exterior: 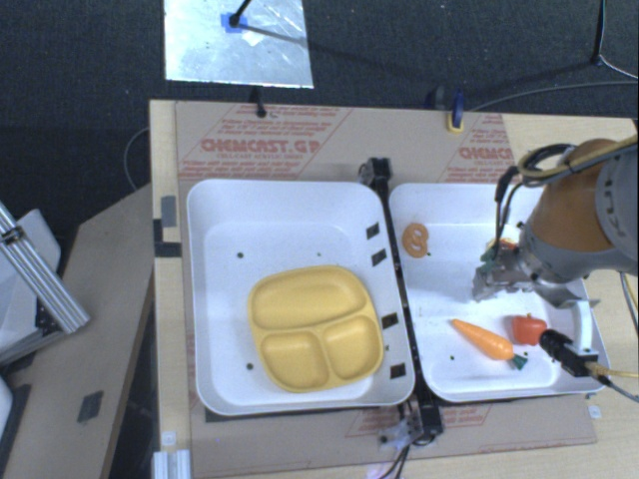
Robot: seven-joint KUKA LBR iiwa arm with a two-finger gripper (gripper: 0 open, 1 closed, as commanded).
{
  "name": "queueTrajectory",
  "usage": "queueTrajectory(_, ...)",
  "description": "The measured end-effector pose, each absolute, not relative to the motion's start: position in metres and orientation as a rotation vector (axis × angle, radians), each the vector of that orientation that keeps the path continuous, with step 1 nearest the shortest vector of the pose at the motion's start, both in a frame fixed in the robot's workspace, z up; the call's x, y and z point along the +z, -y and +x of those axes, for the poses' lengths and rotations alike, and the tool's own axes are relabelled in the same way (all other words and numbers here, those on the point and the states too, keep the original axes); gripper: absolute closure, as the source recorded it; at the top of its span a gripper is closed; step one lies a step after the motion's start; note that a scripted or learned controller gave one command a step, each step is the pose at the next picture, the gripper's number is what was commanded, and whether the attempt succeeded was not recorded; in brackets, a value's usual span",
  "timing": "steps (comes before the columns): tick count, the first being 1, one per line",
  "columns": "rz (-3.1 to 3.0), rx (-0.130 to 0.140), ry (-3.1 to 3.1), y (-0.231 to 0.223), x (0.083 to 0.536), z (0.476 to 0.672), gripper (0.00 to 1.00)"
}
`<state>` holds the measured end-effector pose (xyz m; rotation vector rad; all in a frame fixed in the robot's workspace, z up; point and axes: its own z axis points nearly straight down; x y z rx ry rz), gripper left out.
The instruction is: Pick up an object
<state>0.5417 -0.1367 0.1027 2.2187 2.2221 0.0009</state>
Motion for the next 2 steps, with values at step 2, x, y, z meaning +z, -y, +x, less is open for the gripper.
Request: queueTrajectory(2,2.211,0.005,-2.223,0.131,0.222,0.541,1.0)
